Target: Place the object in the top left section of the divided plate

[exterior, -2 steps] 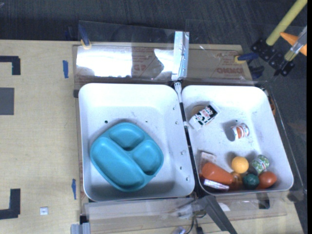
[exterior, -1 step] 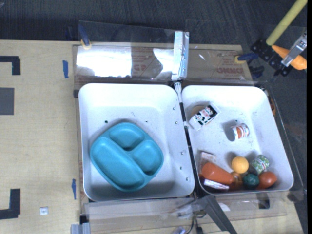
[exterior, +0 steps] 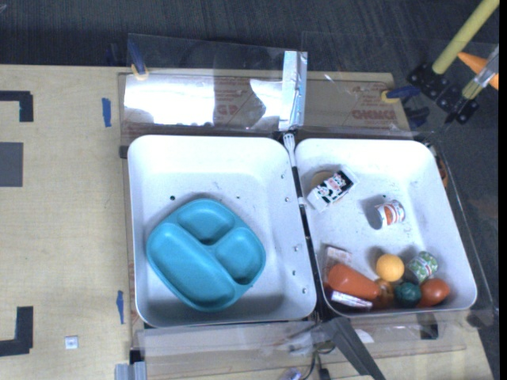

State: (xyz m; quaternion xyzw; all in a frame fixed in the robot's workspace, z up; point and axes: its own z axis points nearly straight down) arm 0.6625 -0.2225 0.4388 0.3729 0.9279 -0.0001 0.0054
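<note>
Camera view, looking down at a slant.

The left bin (exterior: 146, 158) holds the blue divided plate (exterior: 161, 248), lying flat near the bin's middle and turned at an angle. I see three sections: one large, two smaller. Shadow under the plate's near rim hides where it meets the bin floor.

The right bin (exterior: 420, 158) holds all the loose items, so the object to be moved is on that side, well apart from the plate. I cannot tell which item it is.
- The black-and-white carton (exterior: 339, 187) is tilted near the bin's back left, and something tan is half hidden behind it.
- The small white and red can (exterior: 390, 212) lies on its side, its label too blurred to read.
- A cluster is packed into the near corner: the orange carrot (exterior: 352, 282), the yellow ball (exterior: 389, 267), a green patterned ball (exterior: 423, 265), a dark green ball (exterior: 408, 293) and a red fruit (exterior: 436, 291). They touch and overlap, so their edges are hard to separate.
- A small pale packet (exterior: 338, 254) sits just behind the carrot.

Behind the bins, glare washes out a clear plastic sheet (exterior: 214, 93). At the top right a yellow rod (exterior: 471, 24) with black fittings is cut off by the frame, and I cannot make out what it is. The tabletop (exterior: 55, 212) carries black corner marks and blue tape.

I cannot tell how far open the hand is, or whether it has hold of anything.
</note>
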